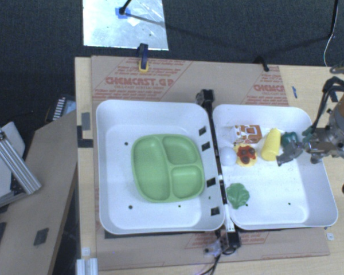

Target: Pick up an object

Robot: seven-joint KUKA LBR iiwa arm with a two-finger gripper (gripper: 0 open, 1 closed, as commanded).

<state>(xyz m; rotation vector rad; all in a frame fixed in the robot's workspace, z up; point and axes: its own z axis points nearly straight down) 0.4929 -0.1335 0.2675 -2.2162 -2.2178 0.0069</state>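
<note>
The arm enters from the right and is cut off by the frame edge; its end effector (pixel 288 149) sits low over the right bin (pixel 315 211), just right of the yellow object (pixel 270 144), but its dark fingers blur together, so whether they are spread or pressed together cannot be told, and nothing is visibly pinched between them. A small teal item (pixel 289 137) lies at the fingertips, its shape hard to make out. Left of the yellow object lie an orange-and-white printed piece (pixel 248 132), a red-and-yellow toy (pixel 246 154) and a white ball (pixel 227 155) beside the bin divider. A green leafy toy (pixel 238 195) rests below them near the front-left corner. The front-right floor of the right bin is bare, offering open room. The left bin (pixel 112 211) holds a green compartment plate (pixel 167 167), well apart from the yellow object. Both bins rest on a cardboard-covered tabletop (pixel 160 79).
</note>
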